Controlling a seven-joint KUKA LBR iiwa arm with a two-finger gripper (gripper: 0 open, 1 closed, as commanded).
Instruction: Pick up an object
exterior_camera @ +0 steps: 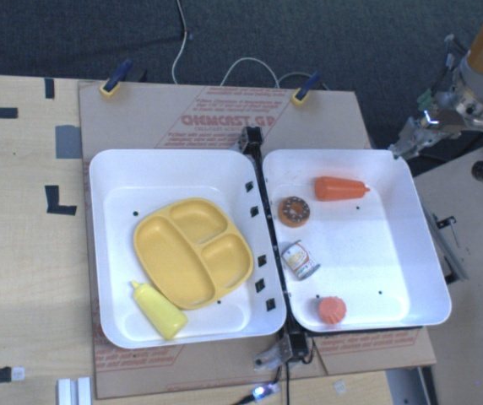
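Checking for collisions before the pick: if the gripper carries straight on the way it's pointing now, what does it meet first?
Probably the right bin's upper right rim. The gripper points down and left just outside that corner; the carrot lies further along. Depth is unclear.

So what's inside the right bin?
Right bin holds a carrot, a donut, a small can and a red fruit. Nothing covers them.

Grey arm (457,99), orange band (481,45)

Yellow tray (192,252), orange carrot (339,189)
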